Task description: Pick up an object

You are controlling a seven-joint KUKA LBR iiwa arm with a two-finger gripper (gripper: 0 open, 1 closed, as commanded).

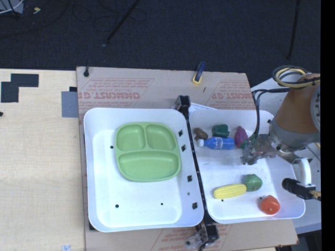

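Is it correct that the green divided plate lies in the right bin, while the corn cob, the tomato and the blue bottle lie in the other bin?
Not quite. The camera view shows the green divided plate in the left bin, not the right one. The corn cob, the tomato and the blue bottle lie in the other bin, the right bin.

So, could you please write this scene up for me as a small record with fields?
left bin: green divided plate
right bin: blue bottle, corn cob, red tomato-like item, green items, purple item, brown item
claw: low over right bin, beside the purple item
held: nothing seen between fingers
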